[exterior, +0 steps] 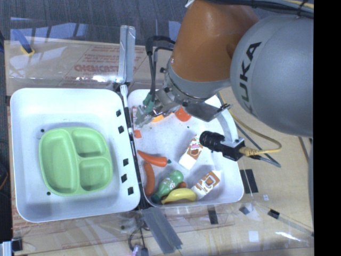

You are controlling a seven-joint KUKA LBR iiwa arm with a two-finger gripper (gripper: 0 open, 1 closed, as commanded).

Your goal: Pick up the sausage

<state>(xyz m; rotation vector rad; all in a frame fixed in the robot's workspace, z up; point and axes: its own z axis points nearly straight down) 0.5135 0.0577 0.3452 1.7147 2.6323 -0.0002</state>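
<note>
Sausage [149, 178] below and just right of gripper [143, 115], apart from it.

Lying near upright along right bin [234, 193] left wall, long axis running straight away from fingertips, beside carrot [153, 158] and green bottle [168, 184]. Cannot tell whether jaws apart or together; nothing seen between them.

"KUKA" on the arm [266, 68].

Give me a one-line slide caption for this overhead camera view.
Arm's gripper hovers at the back left of the right bin, away from the sausage near the front; green tray in left bin.
</note>
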